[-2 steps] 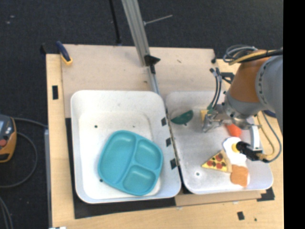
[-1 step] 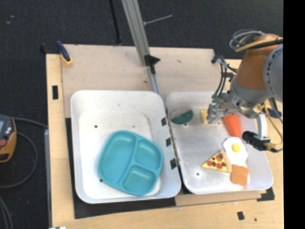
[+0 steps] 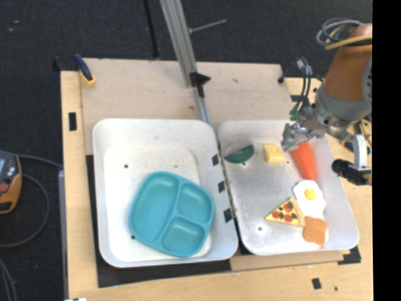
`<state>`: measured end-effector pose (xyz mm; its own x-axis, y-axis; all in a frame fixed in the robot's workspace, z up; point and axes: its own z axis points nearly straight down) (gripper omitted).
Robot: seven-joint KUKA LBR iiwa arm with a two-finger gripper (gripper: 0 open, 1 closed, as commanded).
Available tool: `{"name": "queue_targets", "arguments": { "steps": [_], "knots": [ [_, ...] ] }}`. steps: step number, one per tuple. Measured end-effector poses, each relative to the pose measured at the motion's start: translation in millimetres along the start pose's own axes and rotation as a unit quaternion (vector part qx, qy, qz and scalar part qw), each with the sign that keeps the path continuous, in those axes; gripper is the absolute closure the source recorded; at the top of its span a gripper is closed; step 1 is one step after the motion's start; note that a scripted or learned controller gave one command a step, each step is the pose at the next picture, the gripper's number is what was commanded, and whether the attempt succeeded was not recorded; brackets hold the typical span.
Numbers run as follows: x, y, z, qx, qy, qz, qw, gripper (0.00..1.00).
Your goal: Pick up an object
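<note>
- Bench of pale wood is seen on dark carpet, with two white bins side by side.
- Left bin holds a teal divided plate.
- Right bin holds a carrot, cheese cube, pizza slice, fried egg and green piece.
- Gripper is poised at the carrot's top; its grip state cannot be told.

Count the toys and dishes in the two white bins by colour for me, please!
Teal: 2, the divided plastic plate and the small teal bowl-like piece
Yellow: 1, the cheese block
Orange: 2, the long carrot and the orange-brown lump
White and yellow: 1, the fried egg
Mixed colours: 1, the pizza slice
Total: 7
</note>
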<state>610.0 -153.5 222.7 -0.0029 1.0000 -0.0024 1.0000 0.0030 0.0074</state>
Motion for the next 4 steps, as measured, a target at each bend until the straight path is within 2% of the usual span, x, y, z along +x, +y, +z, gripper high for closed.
{"name": "queue_targets", "arguments": {
  "steps": [2,4],
  "knots": [
    [102.4,3.1,6.1,0.004,0.001,-0.001,1.0,1.0],
    [200.7,6.2,-18.4,0.003,0.002,-0.002,1.0,1.0]
  ]
}}
